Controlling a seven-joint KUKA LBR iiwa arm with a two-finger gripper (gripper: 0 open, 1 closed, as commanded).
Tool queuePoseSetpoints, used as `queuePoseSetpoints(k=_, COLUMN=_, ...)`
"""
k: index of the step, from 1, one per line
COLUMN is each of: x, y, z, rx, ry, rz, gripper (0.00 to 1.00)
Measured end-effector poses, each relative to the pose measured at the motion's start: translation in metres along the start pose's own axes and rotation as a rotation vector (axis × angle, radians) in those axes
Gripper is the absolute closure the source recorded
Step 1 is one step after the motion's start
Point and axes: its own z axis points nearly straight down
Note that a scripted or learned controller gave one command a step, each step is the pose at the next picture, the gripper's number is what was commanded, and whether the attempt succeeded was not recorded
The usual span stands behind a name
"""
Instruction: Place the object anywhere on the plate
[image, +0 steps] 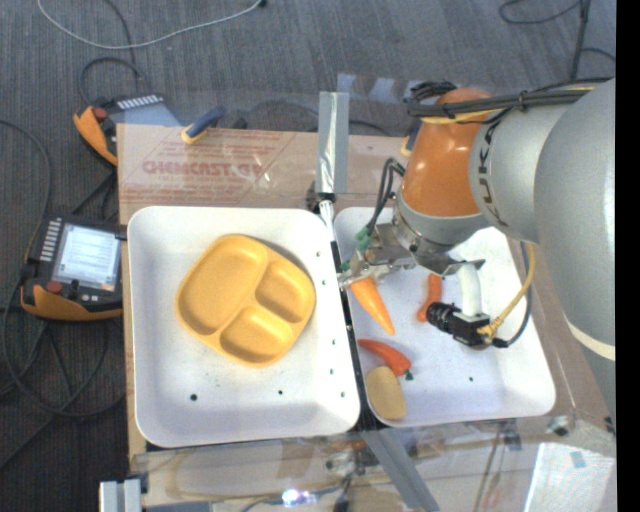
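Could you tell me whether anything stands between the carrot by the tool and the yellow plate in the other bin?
Only the bins' adjoining walls lie between them. The carrot sits in the right bin just below the tool, close to that divider. The plate lies beyond it in the left bin, with nothing visible on it.

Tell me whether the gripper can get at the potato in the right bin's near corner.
Probably yes: the potato lies uncovered below the gripper, with only a red pepper touching its top edge.
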Motion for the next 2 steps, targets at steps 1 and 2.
queuePoseSetpoints(k=1, x=0.073, y=0.026, z=0.0, rx=-0.001, ry=-0.001, rz=-0.082, gripper=1.0)
queuePoseSetpoints(k=2, x=0.104, y=0.028, z=0.07, rx=-0.005, ry=-0.004, rz=-0.241, gripper=1.0)
